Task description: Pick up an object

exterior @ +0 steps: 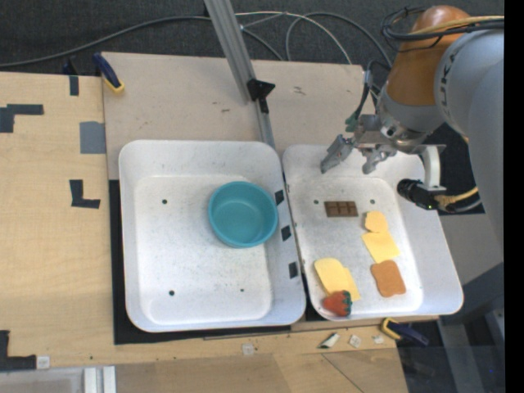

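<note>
Teal stands out first: a round bowl (242, 213) sits alone in the left bin (143, 219), far to the left of the gripper (354, 155) and lower in the view, with plenty of bare white floor around it, which would leave room for fingers on any side. Nearer, just below the gripper and slightly left of its midpoint, a small brown chocolate bar (341, 210) lies flat on the floor of the right bin (434, 293); it looks like the closest thing to pick. Further below and a little to the right lie the other flat pieces: two yellow slices (378, 236), a larger yellow wedge (334, 274) with a red strawberry (336, 304) touching its lower end, and an orange-brown slab (388, 278). All rest loosely apart, probably scattered so each can be taken singly.

The gripper hangs over the upper edge of the right bin with its two fingers spread apart and nothing between them; judging by that, no pick has been made yet. Its height above the bin floor is hard to judge from this slanted look. The arm's upper parts run out of the picture on the right, and small scraps on the counter (49, 244) below the right bin are too small to name.
</note>
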Action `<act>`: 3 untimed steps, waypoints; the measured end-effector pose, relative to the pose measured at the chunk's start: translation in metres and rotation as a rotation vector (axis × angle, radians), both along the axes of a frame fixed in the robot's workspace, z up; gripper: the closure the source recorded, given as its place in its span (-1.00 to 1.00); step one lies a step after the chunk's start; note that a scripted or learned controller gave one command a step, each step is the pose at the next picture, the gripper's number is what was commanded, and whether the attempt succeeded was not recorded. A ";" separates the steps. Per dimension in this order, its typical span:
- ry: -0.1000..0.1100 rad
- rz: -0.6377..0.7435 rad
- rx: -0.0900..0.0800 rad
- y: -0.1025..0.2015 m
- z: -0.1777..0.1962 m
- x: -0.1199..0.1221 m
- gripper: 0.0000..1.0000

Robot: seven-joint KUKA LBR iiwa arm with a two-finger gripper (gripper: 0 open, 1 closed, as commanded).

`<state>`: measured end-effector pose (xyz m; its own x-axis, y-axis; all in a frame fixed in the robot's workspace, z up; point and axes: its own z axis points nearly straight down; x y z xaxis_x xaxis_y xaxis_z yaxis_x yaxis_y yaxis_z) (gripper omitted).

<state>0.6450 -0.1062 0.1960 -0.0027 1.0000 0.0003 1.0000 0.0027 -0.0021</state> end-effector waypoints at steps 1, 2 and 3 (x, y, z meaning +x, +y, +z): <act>0.000 0.000 0.000 0.000 0.000 0.000 -1.00; 0.005 -0.001 -0.001 -0.003 -0.059 -0.010 -1.00; -0.004 0.000 -0.002 -0.002 -0.108 -0.009 -1.00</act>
